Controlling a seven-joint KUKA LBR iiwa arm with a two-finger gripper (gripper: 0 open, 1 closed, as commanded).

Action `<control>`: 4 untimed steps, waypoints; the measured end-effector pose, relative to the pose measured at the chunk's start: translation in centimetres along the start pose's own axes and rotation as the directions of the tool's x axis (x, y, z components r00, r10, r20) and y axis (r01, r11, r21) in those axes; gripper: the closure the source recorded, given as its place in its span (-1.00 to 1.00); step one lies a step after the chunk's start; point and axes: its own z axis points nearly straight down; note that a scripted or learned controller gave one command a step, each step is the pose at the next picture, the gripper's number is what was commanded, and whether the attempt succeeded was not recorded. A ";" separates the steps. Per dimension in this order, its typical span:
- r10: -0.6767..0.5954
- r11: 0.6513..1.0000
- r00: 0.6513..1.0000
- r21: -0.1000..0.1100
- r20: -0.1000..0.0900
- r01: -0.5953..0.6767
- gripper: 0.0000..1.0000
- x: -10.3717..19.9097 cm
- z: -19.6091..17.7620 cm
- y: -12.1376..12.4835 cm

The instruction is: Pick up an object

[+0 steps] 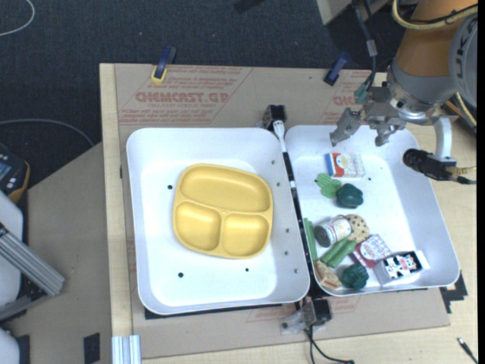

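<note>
Camera view: gripper (pixel 367 131) hangs over right bin (pixel 432 203) far edge, fingers spread, nothing between them. Carton (pixel 344 164) just below it; toys (pixel 356 252) clustered near front. Yellow tray (pixel 222 210) in left bin (pixel 151 218).

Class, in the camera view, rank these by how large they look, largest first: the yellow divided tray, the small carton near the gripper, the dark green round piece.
1. yellow divided tray
2. small carton
3. dark green round piece, close to the carton
</note>
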 end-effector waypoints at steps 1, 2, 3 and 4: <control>-0.002 1.000 1.000 -0.014 0.002 0.002 -1.00 0.0 -0.8 0.3; -0.001 1.000 1.000 -0.009 0.001 0.001 -1.00 -0.6 5.3 0.1; -0.003 1.000 1.000 -0.007 0.001 0.003 -1.00 -0.2 11.6 0.3; -0.003 1.000 1.000 -0.015 0.004 0.003 -1.00 -0.2 13.1 0.5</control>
